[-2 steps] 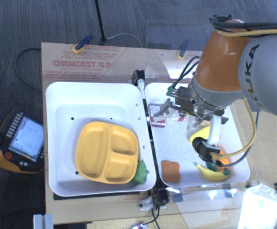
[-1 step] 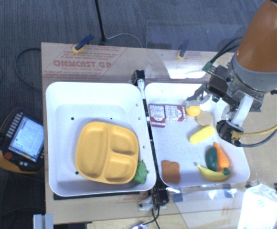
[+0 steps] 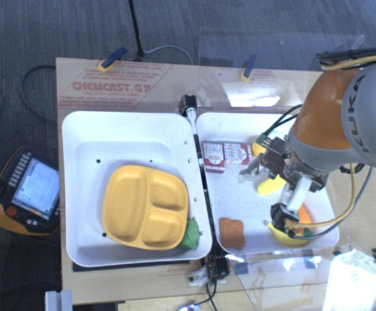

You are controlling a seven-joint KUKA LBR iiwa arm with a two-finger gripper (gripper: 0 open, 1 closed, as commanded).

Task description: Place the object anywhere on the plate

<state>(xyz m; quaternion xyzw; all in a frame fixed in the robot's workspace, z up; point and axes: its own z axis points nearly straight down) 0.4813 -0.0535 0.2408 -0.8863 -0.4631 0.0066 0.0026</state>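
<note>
A yellow plate with three compartments lies in the left bin. My gripper hangs over the middle of the right bin, low above a yellow object. That object shows below the gripper, with another yellow bit above it; the gripper's body hides the part between. A brown lump lies near the right bin's front edge.
A red and white packet lies at the back left of the right bin. A yellow bowl holding something orange sits at the front right, under cables. A green item pokes out from under the plate's front right corner.
</note>
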